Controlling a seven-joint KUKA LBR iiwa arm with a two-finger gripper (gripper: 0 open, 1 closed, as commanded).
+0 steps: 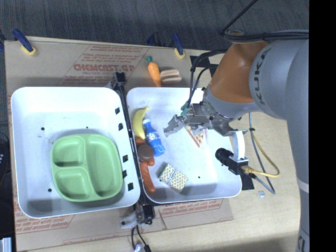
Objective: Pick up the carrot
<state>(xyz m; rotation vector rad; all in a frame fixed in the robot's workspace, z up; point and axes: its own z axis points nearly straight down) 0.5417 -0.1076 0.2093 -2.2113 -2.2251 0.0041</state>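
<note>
The carrot [153,73] lies on the cardboard just outside the right bin [210,190], off that bin's rim at about 11 o'clock, just beside a hot-dog bun [170,76] at its 3 o'clock. The gripper [176,124] hangs over the right bin's middle, well apart from the carrot, and its 2 fingers seem spread with nothing between them, though the angle is poor. A banana [138,122], blue bottle [153,138] and pizza slice [198,136] lie below it; the left bin [26,104] holds a green tray [87,167].
</note>
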